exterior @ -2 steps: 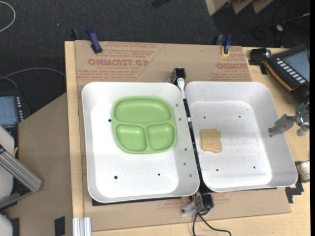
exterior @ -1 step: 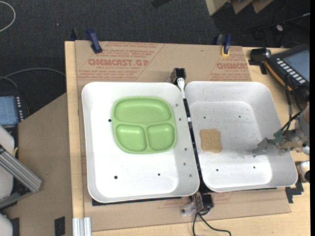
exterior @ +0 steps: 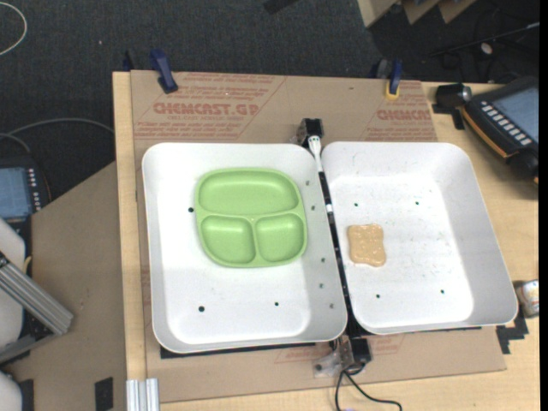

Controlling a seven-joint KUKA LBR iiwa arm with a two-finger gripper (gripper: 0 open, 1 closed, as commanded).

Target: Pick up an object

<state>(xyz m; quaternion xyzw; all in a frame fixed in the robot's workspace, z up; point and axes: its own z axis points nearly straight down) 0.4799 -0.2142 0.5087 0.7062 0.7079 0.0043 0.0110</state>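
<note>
A flat tan object shaped like a slice of toast (exterior: 366, 246) lies in the right white bin (exterior: 445, 187), close to that bin's left wall. A light green plate with three compartments (exterior: 251, 217) rests in the upper middle of the left white bin (exterior: 171, 264). Nothing lies in the plate's compartments.
Both bins sit side by side on a brown cardboard sheet (exterior: 214, 101) held by blue clamps (exterior: 163, 69) at the back edge. A black hand-held controller (exterior: 505, 118) lies at the right rear. Cables and a small black bracket (exterior: 310, 132) sit between the bins.
</note>
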